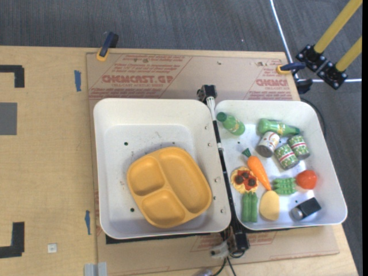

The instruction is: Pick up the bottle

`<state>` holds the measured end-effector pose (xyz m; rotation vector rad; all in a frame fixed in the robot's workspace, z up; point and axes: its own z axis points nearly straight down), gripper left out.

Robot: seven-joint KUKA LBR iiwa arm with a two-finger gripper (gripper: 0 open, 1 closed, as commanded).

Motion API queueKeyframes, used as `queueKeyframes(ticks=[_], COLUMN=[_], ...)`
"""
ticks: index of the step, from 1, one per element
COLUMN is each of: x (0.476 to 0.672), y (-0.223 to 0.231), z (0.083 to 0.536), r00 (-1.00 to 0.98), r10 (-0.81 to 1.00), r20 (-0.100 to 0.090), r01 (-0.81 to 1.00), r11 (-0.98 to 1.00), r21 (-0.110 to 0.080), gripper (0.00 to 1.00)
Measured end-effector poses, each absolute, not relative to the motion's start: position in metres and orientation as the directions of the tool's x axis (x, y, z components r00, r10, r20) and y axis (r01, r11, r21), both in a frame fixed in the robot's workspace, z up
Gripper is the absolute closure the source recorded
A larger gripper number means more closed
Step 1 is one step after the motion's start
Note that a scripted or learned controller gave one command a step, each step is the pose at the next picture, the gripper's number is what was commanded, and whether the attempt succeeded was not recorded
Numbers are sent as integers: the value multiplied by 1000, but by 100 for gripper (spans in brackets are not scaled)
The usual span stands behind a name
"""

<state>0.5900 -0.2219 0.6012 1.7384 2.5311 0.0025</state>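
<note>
The surface (46, 154) is cut off by the left and bottom edges. A yellow-and-black stand (333, 45) at upper right runs out past the top and right edges. The clamp (230, 246) below the join of the two bins is partly cut by the bottom edge. The left bin (109, 125) has its floor partly covered by the yellow divided plate (168, 186). Labels on the cans (290, 151) in the right bin (328, 148) are too small to read. The dark object (305, 209) in that bin's lower corner cannot be identified.
</note>
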Motion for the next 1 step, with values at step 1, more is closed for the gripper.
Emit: queueKeyframes(ticks=[1], x=[590], y=[-222], z=[601], r00=[-357], r10=[932], r20=[-57], r01=[932], r11=[360], r21=[41], gripper=[0])
